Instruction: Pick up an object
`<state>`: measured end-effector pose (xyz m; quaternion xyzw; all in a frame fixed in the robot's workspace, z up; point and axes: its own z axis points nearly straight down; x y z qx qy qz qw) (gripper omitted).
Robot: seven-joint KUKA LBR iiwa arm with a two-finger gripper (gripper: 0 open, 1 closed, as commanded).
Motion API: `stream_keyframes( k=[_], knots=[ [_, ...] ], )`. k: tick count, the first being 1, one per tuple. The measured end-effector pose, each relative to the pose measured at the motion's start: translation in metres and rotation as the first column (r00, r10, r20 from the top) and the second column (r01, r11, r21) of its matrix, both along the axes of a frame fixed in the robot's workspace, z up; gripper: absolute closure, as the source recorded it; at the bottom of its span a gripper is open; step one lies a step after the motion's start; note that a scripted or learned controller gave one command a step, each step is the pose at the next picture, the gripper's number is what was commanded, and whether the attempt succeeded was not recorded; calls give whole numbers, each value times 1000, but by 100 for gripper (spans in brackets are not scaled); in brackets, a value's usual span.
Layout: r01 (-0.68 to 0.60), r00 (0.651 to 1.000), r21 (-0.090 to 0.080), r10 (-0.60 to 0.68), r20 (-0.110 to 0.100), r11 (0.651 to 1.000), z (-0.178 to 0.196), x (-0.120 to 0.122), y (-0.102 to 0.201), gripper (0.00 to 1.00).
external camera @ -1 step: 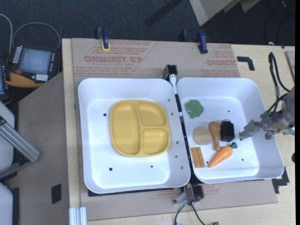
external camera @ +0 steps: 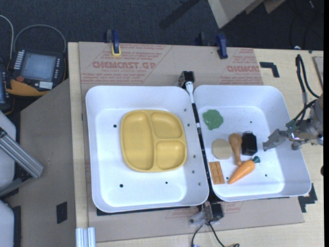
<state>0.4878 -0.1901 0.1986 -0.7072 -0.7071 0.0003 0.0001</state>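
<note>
The right white bin [external camera: 267,104] holds several small items. A green lump [external camera: 212,119] lies at its upper left. Below it are a tan disc [external camera: 221,149], a brown drumstick-shaped piece [external camera: 236,147] and a black block [external camera: 249,143], close together. An orange carrot [external camera: 242,171] lies at a slant below them, and an orange waffle-like bar [external camera: 216,172] rests by the bin's left wall. My gripper [external camera: 273,140] reaches in over the bin's right side, just right of the black block and apart from it. Nothing is visibly held.
The left white bin [external camera: 103,179] carries a yellow divided plate [external camera: 152,139]. Blue clamps [external camera: 116,41] sit at the bench's far edge. A pendant with a screen [external camera: 37,68] lies off the bench to the left. Cables [external camera: 303,78] hang near the right bin's far right corner.
</note>
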Motion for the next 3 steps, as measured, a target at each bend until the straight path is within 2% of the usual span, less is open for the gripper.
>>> stream_keyframes(
  k=[1, 2, 3],
  knots=[
    [1, 1000, 4, -1, -7, 1000, -60, 0, -7, 0],
    [0, 1000, 3, 0, -4, 1000, -113, 0, -7, 0],
    [1, 1000, -1, -1, 1, 1000, -100, 1, -7, 100]
  ],
)
